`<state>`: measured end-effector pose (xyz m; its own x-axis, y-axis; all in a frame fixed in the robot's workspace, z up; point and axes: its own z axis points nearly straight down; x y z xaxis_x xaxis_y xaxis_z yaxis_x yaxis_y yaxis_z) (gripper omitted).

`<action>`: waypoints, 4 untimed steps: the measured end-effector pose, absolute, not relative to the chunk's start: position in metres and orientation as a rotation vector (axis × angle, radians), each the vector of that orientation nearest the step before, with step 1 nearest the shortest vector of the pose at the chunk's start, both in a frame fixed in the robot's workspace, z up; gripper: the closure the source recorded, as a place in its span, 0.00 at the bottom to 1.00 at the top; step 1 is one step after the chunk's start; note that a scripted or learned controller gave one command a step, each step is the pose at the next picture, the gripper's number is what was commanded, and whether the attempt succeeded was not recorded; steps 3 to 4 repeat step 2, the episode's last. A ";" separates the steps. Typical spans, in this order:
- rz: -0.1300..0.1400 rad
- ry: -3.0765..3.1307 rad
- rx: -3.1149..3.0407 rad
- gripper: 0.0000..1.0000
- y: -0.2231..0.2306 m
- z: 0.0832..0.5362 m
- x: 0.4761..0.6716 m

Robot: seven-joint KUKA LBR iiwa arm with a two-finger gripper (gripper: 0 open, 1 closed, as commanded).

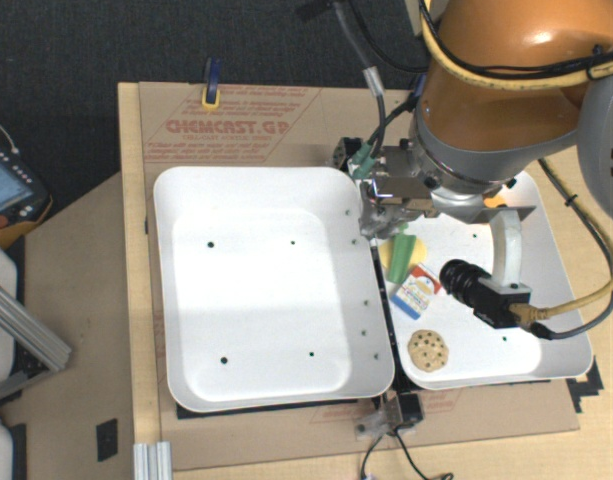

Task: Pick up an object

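Observation:
The right bin (551,353) holds a green and yellow item (400,253) against its left wall. Just below that lies a small white packet with red and blue print (417,291), and a round cookie (427,349) sits near the front edge. My gripper (383,218) hangs low over the bin's back left corner, directly above the green and yellow item, and the bulky wrist hides most of it. A scrap of something orange (496,200) peeks out behind the wrist.
The left bin (176,268) stands beside the right one, and their walls meet just left of the items. Both rest on a cardboard sheet (246,118) with a blue clip (212,86) at its back edge.

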<state>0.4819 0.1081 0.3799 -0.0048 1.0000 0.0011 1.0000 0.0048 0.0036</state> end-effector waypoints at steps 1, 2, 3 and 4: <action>-0.014 2.213 2.236 1.00 0.020 0.307 0.478; 0.006 2.226 2.214 1.00 0.067 0.334 0.480; 0.006 2.226 2.214 1.00 0.067 0.334 0.480; 0.006 2.226 2.214 1.00 0.067 0.334 0.480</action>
